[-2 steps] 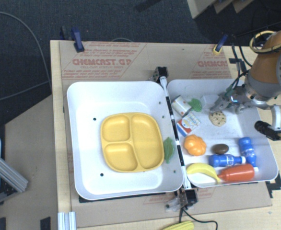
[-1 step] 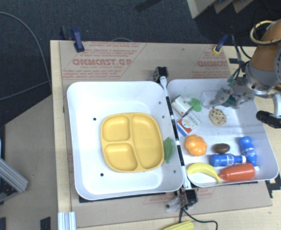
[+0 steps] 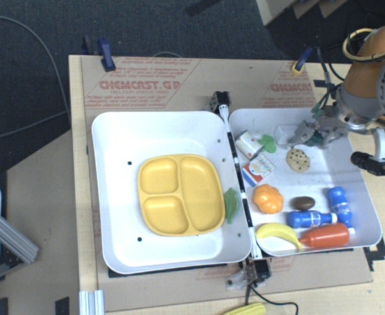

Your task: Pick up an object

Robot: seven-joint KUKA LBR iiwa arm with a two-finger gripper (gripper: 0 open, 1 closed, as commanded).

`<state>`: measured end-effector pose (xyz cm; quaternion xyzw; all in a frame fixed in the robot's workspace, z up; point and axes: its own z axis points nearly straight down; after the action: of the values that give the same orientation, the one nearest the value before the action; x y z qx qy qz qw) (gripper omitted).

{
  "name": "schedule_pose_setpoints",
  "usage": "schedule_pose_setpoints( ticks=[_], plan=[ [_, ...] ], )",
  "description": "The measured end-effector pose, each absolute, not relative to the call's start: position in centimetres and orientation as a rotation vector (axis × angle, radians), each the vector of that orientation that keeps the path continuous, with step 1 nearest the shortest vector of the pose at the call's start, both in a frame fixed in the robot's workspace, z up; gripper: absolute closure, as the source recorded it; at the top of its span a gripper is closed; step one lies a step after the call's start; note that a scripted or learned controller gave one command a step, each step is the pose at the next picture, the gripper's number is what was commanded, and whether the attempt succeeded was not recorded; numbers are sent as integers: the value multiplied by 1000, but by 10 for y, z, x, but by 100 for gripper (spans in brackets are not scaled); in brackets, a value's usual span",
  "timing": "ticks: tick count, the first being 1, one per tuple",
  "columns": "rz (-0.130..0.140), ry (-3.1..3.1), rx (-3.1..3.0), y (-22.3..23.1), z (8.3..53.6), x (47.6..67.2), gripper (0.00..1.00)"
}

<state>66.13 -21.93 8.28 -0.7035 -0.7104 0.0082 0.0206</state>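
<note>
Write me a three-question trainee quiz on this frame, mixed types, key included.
1. True or false: the yellow three-compartment plastic tray lies in the left white bin.
2. Which lies nearest the gripper? A) round chocolate-chip cookie B) yellow toy banana C) red plastic bottle
3. Fill in: the green leaf lies beside the tray's ____ edge.

Key: 1 true; 2 A; 3 right

One camera looks down at a slant from above the bench (image 3: 179,77), far enough off to take in both white bins (image 3: 113,176) whole; the arm (image 3: 366,77) enters from beyond the bins' right side.
</note>
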Motion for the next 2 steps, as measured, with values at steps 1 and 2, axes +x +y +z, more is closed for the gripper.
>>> schedule_pose_setpoints(
  ticks=[1,2],
  plan=[
    [-4,-2227,-2224,-220,150,668,0],
    [-10,-2222,-2216,-220,100,669,0]
  ],
)
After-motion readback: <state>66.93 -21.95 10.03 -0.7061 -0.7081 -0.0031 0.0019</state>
